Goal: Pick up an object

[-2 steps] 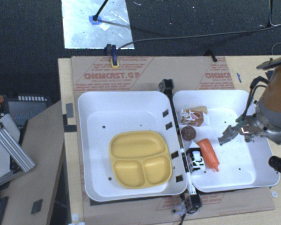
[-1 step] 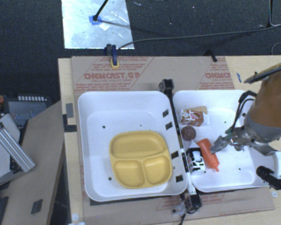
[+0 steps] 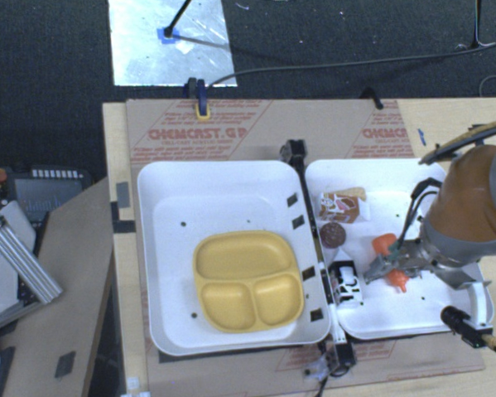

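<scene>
The surface (image 3: 123, 266) is pale wood. A brown cardboard sheet (image 3: 252, 127) with red print covers most of it, reaching to the back edge. Two white bins rest on the cardboard side by side, touching: the left bin (image 3: 163, 239) sits mid-surface and the right bin (image 3: 371, 324) lies toward the right edge. A yellow clip (image 3: 202, 111) grips the cardboard's back edge.

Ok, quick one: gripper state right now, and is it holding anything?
Gripper: low in the right bin, beside the orange object; open or closed cannot be told, and no object shows between its fingers.
</scene>
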{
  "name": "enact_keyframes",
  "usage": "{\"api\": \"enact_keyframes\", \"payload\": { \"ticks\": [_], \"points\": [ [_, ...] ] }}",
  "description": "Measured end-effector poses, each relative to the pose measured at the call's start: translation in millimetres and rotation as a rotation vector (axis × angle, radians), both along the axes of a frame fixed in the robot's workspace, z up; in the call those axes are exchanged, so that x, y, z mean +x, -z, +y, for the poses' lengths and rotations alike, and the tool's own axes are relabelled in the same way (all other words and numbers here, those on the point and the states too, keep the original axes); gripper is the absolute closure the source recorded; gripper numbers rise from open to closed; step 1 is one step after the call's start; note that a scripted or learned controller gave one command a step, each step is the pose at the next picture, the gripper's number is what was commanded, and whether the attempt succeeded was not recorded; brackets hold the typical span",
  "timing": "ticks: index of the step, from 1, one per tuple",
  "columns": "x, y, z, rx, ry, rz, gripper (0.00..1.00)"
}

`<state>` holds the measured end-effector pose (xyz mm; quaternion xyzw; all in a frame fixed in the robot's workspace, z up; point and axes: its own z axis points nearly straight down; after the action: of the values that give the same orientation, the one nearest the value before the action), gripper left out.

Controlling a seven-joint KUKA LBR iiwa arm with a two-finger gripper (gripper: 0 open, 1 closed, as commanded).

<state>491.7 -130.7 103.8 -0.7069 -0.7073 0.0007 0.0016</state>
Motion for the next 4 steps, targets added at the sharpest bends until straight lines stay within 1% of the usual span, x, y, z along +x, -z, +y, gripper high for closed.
{"api": "enact_keyframes", "payload": {
  "ticks": [1, 2, 3, 4],
  "points": [
    [2, -13, 0, -0.001, 0.000, -0.005, 1.00],
    [0, -56, -3, -0.003, -0.002, -0.009, 1.00],
    [0, -114, -13, -0.004, -0.002, -0.011, 1.00],
    [1, -119, -14, -0.002, -0.002, -0.006, 1.00]
  ]
}}
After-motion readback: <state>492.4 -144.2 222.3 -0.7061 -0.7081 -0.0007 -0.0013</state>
